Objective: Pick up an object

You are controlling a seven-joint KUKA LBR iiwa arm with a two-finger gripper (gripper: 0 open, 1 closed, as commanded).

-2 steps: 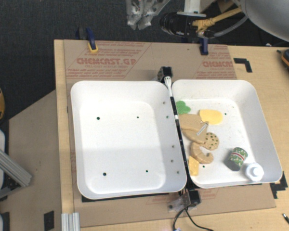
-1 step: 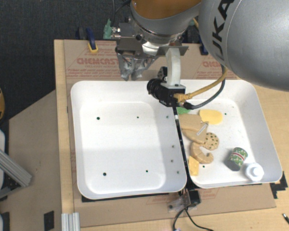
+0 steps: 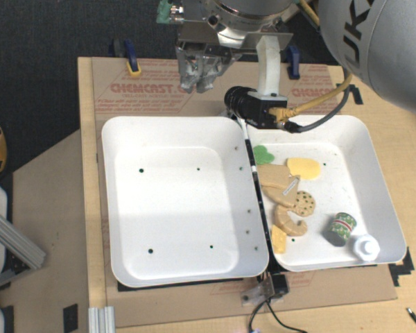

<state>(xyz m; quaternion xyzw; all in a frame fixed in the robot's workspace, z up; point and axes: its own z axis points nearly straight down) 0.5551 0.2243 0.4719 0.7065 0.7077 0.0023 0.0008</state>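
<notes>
My gripper (image 3: 198, 75) hangs from the grey wrist at the top of the view, over the cardboard just behind the far rim of the left bin (image 3: 114, 186). Nothing shows beneath it or in it. The objects lie in the right bin (image 3: 374, 165): a green piece (image 3: 263, 155), a yellow piece (image 3: 304, 168), a tan flat piece (image 3: 276, 181), a spotted cookie (image 3: 304, 202), a tan crescent (image 3: 289, 223), a small yellow wedge (image 3: 279, 241), a green can (image 3: 341, 228) and a white bottle (image 3: 365, 247). All of them are well to the right of and nearer than the gripper.
A black fitting with yellow and black cables (image 3: 253, 108) sits at the far end of the divide between the bins. Blue and yellow clamps (image 3: 131, 57) hold the cardboard's back edge. The arm's large grey body (image 3: 374, 33) overhangs the upper right.
</notes>
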